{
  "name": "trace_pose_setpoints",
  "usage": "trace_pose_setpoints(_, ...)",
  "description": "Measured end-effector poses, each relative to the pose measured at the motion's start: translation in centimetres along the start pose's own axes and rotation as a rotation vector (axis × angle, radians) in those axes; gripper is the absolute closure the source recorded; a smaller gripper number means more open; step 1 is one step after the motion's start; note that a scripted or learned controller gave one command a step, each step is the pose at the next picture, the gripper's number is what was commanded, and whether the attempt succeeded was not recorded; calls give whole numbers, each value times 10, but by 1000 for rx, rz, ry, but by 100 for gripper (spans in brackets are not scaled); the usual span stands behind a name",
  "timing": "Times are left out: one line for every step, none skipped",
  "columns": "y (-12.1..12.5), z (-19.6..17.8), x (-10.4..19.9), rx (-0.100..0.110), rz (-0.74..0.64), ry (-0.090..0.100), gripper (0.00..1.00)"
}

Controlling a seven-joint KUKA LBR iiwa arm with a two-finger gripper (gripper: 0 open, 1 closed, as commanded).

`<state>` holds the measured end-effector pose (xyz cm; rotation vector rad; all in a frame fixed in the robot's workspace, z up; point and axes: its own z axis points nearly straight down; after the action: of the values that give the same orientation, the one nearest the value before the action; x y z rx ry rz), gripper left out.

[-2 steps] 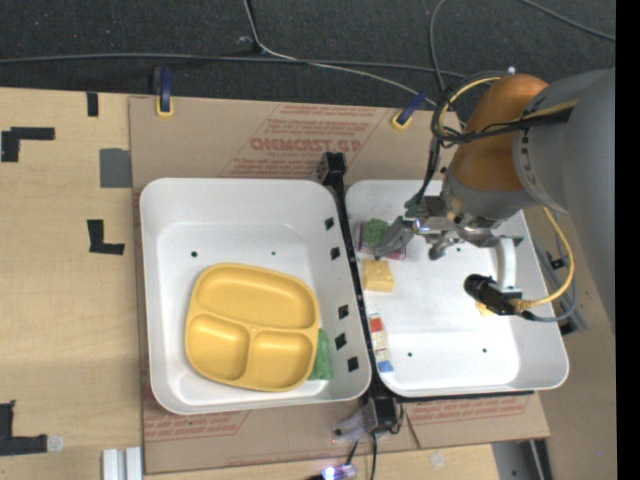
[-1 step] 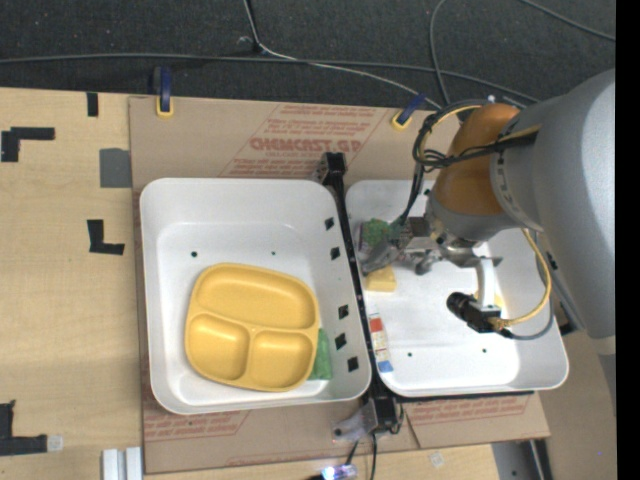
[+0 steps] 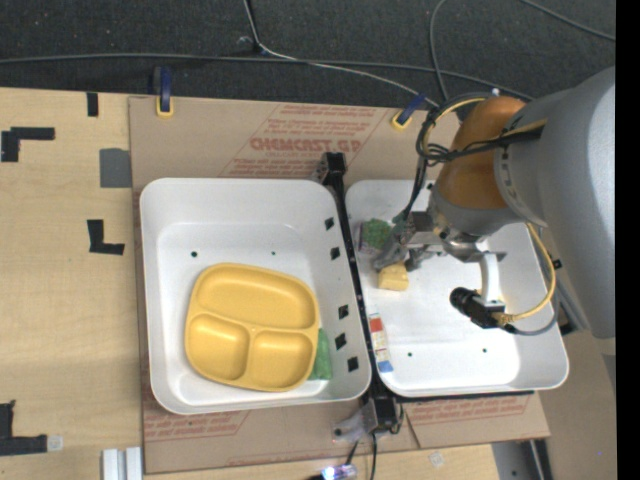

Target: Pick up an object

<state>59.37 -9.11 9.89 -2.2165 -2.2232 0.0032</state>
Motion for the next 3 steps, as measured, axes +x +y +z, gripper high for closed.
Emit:
trace_pose_setpoints(-4,-61,-5,-7,3,-1,100)
trace_pose_setpoints(-4,-106,-12,-7,3,-1,100)
trace_pose_setpoints(-3,-148,-12,-7,2,-1,100)
